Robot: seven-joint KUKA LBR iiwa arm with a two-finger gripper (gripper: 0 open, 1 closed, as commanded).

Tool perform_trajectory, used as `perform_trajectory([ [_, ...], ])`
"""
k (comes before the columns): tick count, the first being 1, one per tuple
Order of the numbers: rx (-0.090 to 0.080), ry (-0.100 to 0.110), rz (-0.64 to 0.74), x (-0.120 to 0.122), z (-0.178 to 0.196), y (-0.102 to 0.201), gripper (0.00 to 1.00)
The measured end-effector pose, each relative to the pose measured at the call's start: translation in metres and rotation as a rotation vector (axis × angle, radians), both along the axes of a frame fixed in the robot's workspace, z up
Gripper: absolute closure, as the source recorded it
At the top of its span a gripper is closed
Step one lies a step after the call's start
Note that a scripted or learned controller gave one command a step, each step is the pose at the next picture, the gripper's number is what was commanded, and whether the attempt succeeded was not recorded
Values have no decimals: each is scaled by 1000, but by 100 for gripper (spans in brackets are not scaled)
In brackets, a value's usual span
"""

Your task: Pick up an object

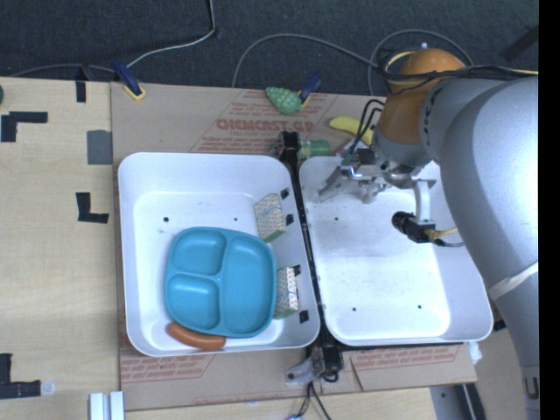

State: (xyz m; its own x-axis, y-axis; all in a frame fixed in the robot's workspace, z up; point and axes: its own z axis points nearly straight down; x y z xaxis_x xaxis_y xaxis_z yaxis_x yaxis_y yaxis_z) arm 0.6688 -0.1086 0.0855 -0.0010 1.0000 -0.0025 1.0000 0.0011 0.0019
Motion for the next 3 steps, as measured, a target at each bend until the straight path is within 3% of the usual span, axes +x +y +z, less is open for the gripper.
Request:
perform_trajectory([
  [1,0,0,0,-10,0,12,0],
  [3,0,0,1,0,0,3,0],
])
